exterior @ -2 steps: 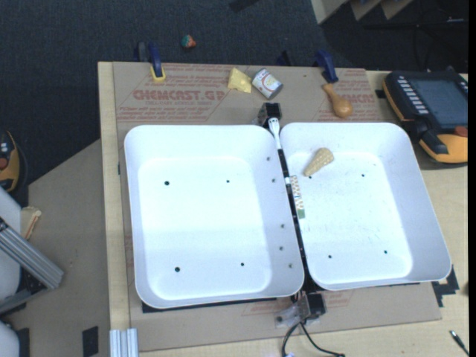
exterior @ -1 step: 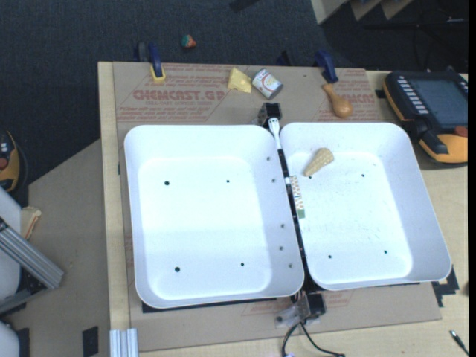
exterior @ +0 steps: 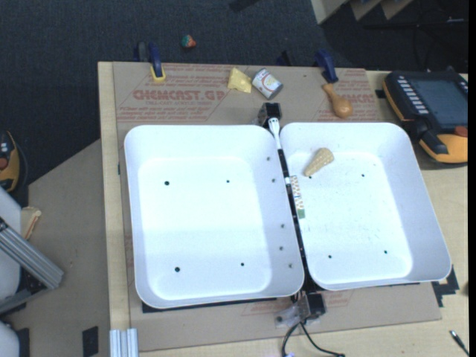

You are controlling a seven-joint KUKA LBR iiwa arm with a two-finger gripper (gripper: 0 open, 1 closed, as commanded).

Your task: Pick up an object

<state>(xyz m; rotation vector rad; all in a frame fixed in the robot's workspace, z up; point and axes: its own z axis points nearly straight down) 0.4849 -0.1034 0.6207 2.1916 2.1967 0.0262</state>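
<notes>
Lying in right bin (exterior: 416, 199), near its far left corner: tan cone-shaped object (exterior: 318, 161), tilted, apart from walls. Left bin (exterior: 141, 199) beside it, rims touching. On board beyond bins: yellow wedge (exterior: 239, 81), small box (exterior: 267, 83), wooden pear-shaped piece (exterior: 338, 101). Gripper state: cannot tell.

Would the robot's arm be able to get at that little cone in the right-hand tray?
Probably yes: the cone lies alone on the open floor of the right tray, with nothing over or against it.
</notes>
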